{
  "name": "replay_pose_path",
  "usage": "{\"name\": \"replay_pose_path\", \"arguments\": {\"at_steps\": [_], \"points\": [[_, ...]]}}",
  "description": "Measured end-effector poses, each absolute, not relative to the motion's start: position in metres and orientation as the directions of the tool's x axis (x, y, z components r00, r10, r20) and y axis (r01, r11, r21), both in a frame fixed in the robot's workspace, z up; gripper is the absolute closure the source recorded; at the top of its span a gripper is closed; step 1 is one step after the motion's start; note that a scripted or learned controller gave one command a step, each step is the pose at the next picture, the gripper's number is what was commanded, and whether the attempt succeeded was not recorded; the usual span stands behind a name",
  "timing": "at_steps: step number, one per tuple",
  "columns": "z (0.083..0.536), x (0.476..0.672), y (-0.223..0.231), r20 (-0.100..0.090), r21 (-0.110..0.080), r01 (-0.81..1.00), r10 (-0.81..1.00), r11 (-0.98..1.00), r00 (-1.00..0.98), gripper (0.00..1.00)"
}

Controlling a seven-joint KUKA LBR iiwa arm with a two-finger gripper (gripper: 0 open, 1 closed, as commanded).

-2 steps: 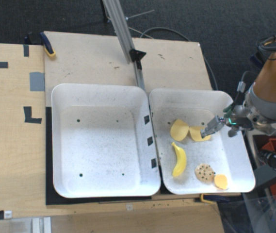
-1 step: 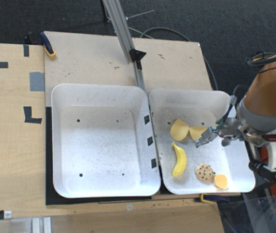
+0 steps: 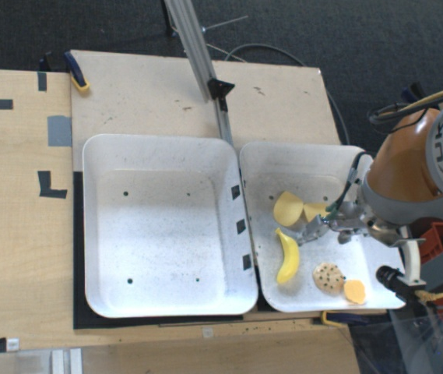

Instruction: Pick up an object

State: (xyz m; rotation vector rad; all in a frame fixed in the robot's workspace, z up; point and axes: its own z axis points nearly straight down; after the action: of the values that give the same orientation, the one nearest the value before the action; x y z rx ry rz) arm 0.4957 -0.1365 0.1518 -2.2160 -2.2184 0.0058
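Yellow toy food sits in the right bin (image 3: 256, 170): a banana (image 3: 286, 259), a pale lump (image 3: 289, 208) just far of it, and a spotted cookie (image 3: 328, 276) and an orange piece (image 3: 354, 291) near the front edge. I judge my best move is to centre over one piece, likely the banana, and drop straight down before squeezing. My gripper (image 3: 311, 230) hangs just right of the banana's far end; I cannot tell how it is set, and I see nothing held.
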Motion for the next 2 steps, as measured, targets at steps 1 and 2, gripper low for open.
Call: {"name": "replay_pose_path", "arguments": {"at_steps": [1,2], "points": [[0.105,0.486,-0.133,0.002,-0.008,1.0,1.0,0.0,0.0,0.0],[0.117,0.487,-0.133,0.002,-0.005,1.0,1.0,0.001,-0.001,1.0]]}}
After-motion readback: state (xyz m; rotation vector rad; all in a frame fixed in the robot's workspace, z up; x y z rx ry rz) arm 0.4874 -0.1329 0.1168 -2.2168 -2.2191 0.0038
